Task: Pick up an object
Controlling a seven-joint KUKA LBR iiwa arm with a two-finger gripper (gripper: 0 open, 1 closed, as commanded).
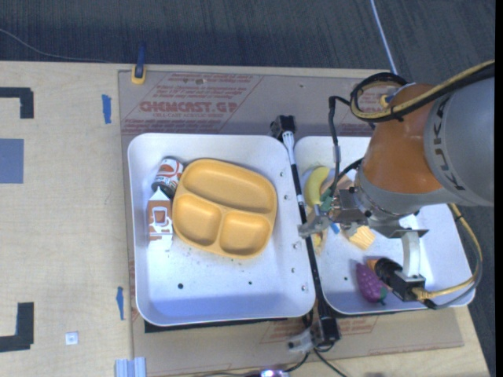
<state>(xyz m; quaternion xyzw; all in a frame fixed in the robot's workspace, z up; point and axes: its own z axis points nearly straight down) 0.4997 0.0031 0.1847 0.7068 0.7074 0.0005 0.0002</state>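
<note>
Yellow tray (pixel 222 206) and one carton (pixel 159 214) left; banana (pixel 316 185), perhaps grapes (pixel 368 282) right; jaws' state unclear

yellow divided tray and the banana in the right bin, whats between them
In the camera view, the raised rims where the two bins meet lie between the yellow divided tray and the banana, plus a strip of bare white floor of the left bin.

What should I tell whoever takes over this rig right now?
Tool: low over the right bin, at its left edge; finger state unclear, nothing seen in it.
Right bin: banana, cheese wedge, purple grapes.
Left bin: yellow tray, can, small box.
Done: no pick evident.
Left: grasp an object and lift it.
</note>
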